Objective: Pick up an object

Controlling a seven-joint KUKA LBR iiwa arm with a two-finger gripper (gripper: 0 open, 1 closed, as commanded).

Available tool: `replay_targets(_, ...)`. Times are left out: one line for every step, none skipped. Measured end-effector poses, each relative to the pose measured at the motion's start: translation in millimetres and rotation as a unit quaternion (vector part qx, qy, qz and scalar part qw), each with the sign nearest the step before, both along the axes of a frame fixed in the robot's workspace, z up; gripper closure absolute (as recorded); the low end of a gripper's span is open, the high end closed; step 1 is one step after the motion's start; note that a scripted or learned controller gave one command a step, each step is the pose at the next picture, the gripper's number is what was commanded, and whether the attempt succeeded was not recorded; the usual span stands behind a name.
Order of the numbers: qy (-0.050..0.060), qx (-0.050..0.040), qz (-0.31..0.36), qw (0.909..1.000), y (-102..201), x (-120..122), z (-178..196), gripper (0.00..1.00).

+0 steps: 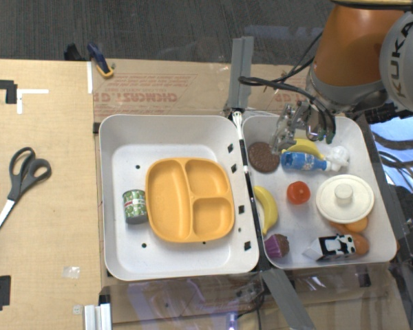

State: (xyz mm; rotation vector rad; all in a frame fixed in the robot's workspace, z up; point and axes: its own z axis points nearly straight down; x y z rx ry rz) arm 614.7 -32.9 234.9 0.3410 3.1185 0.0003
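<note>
Here, on the table [48,253]: two white bins. Left bin [117,253], centre frame, holds an orange divided plate [190,199] and, just beside its left edge, a small green-labelled can [134,205]. Right bin [373,157], right of frame, holds a brown disc [263,156], blue bottle [307,161], yellow banana [267,208], red ball [298,192], white lidded bowl [344,196], purple item [277,246] and black-and-white carton [336,247]. Gripper [289,130] hangs over the right bin's upper part, near the bottle and disc; fingers' spacing cannot be told. Scissors [19,179] lie at left.
</note>
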Motion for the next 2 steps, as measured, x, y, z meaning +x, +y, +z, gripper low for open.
replay_targets(0.001, 0.0, 0.053, 0.9986, 33.2, -56.4, -43.2, 1.0)
replay_targets(0.0, -0.0008, 0.171, 0.9852, -49.7, -77.9, -30.9, 1.0)
